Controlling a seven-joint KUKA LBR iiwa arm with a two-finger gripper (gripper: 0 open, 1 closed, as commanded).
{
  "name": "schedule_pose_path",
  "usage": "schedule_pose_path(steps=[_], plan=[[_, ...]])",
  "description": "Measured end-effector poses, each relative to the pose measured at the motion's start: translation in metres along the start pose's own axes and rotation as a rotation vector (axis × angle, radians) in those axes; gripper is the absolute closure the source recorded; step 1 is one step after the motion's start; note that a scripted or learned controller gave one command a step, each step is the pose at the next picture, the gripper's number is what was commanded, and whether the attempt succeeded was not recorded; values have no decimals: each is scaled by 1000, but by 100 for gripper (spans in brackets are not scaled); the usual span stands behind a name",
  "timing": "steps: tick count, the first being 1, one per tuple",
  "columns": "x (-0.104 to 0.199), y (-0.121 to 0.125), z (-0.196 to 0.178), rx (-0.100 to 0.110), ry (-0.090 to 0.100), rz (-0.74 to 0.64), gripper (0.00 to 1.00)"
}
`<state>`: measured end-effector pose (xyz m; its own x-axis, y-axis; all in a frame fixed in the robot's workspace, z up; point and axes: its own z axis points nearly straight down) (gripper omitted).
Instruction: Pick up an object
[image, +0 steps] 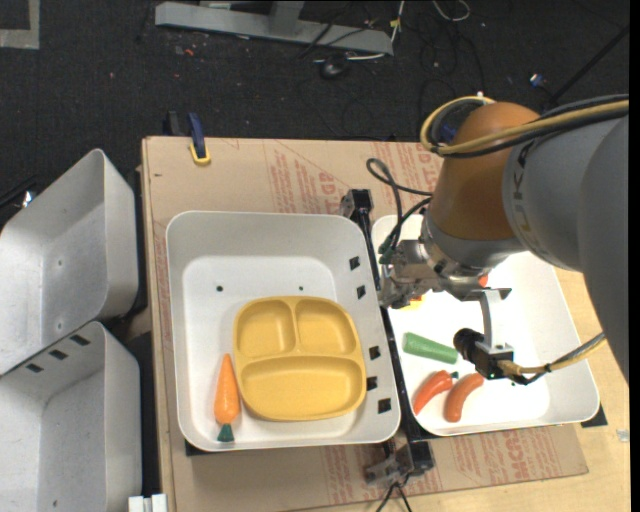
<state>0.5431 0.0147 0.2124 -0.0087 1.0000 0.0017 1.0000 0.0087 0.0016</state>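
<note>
- A flat brown cardboard-covered bench (270, 175) carries everything.
- Two shallow white plastic bins lie directly on it, side by side and touching.
- The right bin (560, 395) sits under the gripper (405, 285).
- The left bin (190, 330) lies just left of the gripper.
- A yellow clamp (200, 150) grips the bench's far edge, well left of the gripper.

Bulky grey arm (575, 190), rounded orange band (480, 165) above wrist, yellow and black cables (440, 125) looped alongside

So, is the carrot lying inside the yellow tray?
No, the carrot lies on the floor of the left bin, beside the left edge of the yellow tray, not in any of its compartments.
</note>
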Motion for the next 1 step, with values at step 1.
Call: schedule_pose_path(steps=[1], plan=[[44, -2, -3, 2, -1, 2, 100]])
